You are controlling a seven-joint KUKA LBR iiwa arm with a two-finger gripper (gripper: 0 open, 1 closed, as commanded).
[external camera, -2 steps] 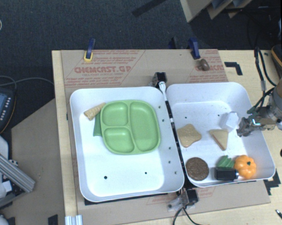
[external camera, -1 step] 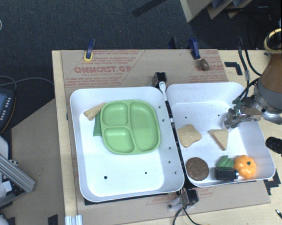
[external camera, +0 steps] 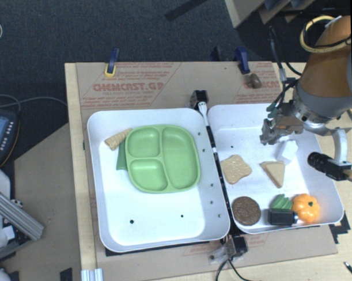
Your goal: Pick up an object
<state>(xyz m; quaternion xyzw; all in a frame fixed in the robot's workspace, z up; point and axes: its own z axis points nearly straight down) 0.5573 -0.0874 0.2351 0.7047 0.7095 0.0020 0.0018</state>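
Camera view: fingers (external camera: 275, 133) hover above the bread wedge (external camera: 275, 173).

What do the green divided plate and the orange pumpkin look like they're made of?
Green divided plate: likely molded plastic, with a smooth, even colour and a soft sheen on its rounded compartments. Orange pumpkin: probably toy plastic or rubber, glossy, with ribbed lobes.

Right bin (external camera: 244, 114), loose items on white floor:
- Bread slice (external camera: 235, 169), tan, flat, near the left wall.
- Triangular toast piece (external camera: 275, 173), flat, just right of the slice.
- Brown round patty (external camera: 246, 210), flat, front left.
- Small orange pumpkin (external camera: 307, 208), front right, touching a green and black item (external camera: 280, 210); identity unclear.

Left bin (external camera: 108, 185):
- Green divided plate (external camera: 163, 158), three compartments, upright.
- Tan cracker (external camera: 116, 139) at the plate's back-left corner.
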